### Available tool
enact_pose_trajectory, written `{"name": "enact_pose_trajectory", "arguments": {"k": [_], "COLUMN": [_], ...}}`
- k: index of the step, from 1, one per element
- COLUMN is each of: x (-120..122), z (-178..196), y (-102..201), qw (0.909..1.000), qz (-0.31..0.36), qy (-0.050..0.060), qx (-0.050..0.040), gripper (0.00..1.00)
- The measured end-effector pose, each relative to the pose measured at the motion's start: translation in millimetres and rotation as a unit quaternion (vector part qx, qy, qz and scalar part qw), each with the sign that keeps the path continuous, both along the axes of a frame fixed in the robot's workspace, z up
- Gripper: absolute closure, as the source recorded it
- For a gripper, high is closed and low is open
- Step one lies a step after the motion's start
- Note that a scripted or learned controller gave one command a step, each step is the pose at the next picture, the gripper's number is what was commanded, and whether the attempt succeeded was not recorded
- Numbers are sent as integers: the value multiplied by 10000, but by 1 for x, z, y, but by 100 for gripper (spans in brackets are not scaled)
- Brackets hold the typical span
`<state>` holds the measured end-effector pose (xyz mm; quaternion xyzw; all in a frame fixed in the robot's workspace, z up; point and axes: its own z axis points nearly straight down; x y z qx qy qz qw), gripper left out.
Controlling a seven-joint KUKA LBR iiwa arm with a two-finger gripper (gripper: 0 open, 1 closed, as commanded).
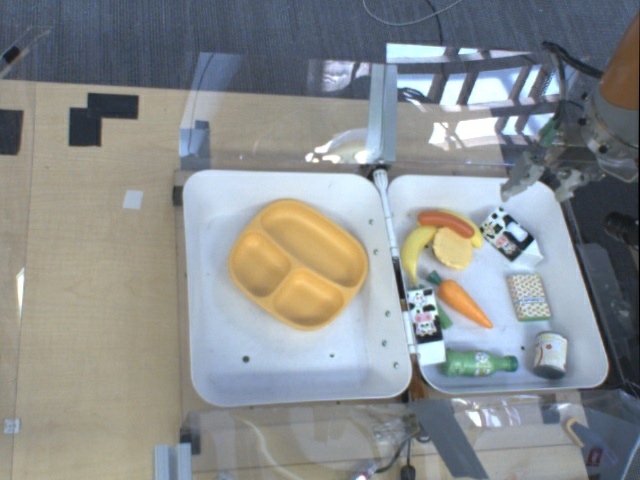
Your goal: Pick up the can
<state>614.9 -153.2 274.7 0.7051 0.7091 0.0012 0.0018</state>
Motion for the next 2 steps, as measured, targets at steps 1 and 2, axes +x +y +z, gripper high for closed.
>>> {"name": "enact_pose_trajectory", "arguments": {"k": [1,2], "x": [-24,2], "z": [148,66], "y": [-15,-10], "qw": [9936,9940], "qz": [-1125,-1094], "qy": [-20,4], "qx": [-1,2], "gripper": [0,0]}}
